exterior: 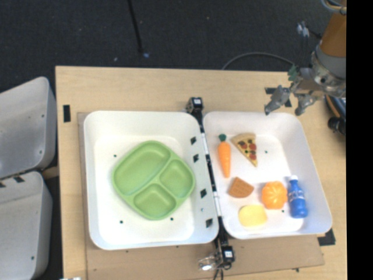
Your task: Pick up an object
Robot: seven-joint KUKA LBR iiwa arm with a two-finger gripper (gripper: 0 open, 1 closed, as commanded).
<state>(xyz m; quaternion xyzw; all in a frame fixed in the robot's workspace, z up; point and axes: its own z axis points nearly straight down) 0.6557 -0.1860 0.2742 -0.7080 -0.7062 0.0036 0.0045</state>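
The right bin holds a carrot, a pizza slice, a brown bread piece, an orange, a yellow lemon-like piece and a blue bottle. My gripper hangs open above the bin's far right corner, its two fingers spread apart with nothing between them. It is well clear of all the objects, the pizza slice being nearest.
The left bin carries a green divided plate. A black cable curves across the bench behind the right bin. White chair-like shapes stand off the bench at left.
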